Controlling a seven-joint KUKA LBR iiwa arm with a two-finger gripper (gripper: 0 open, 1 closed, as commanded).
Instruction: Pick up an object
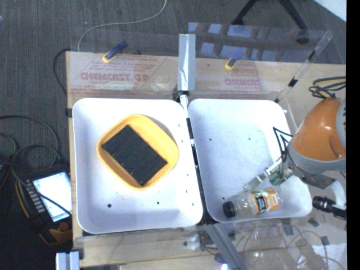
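Note:
A small clear bottle (254, 202) with a black cap and an orange label lies on its side at the front edge of the right bin (236, 134). My gripper (264, 179) hangs just above and behind the bottle, low over the bin's front right corner. A yellow dish (169, 145) holding a black ribbed slab (135, 154) rests in the left bin (90, 167).
The orange-banded arm (318, 136) comes in over the right bin's right rim. Clear acrylic walls (247, 44) stand behind the bins, with a grey post (186, 61) between them. A tablet (48, 193) and cables lie on the floor to the left.

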